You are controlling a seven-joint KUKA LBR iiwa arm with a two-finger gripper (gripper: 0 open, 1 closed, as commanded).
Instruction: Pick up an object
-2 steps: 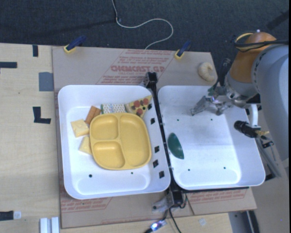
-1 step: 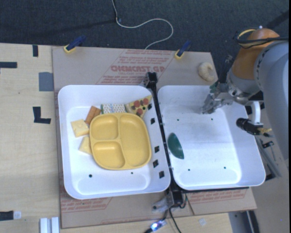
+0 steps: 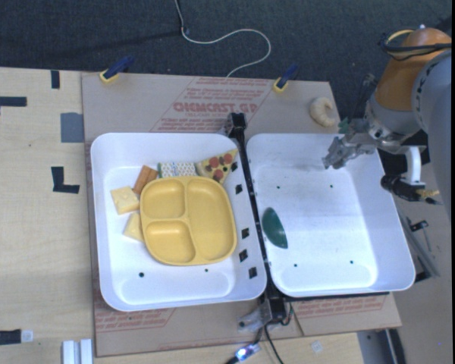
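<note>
Bench [image 3: 30, 226] had 2 white bins sitting side by side on a sheet of brown cardboard [image 3: 212, 105]. Left bin [image 3: 106, 279] held a big yellow divided plate [image 3: 188, 220], with some toy food bits tucked along its top and left edges: a tan cracker-looking square [image 3: 124, 199], an orange-brown piece [image 3: 144, 177] and a pizza slice [image 3: 217, 165]. Right bin [image 3: 387, 271] had just 1 dark green leaf-shaped thing [image 3: 274, 227] lying near its left wall. Arm came in from the right, gripper [image 3: 338, 152] hanging over the right bin's top right corner, well apart from the green thing. Honestly couldn't tell how the gripper was set. A doughnut-ish beige piece [image 3: 324, 111] lay on the cardboard outside the bins.
</note>
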